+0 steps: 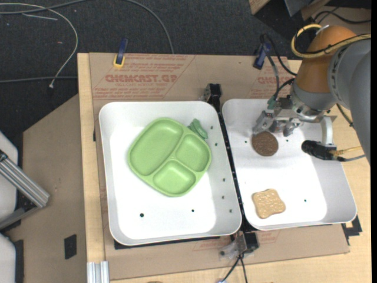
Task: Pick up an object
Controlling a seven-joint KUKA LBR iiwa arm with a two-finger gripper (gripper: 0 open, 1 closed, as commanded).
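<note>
A round dark brown disc (265, 144) lies in the right bin (330, 205), towards its back left. My gripper (274, 125) hangs just behind and above the disc, open, its fingers (260, 124) spread with nothing between them. Near that bin's front lies a tan square cracker (268, 203). In the left bin (118, 175) sits a light green divided plate (170, 156), and a small darker green piece (198, 128) rests against the plate's back right edge.
The two bins meet at a rim (230, 164) running front to back. The arm's grey body with its orange band (324, 46) stands over the right bin's back right corner. Cardboard (147, 72) underlies both bins.
</note>
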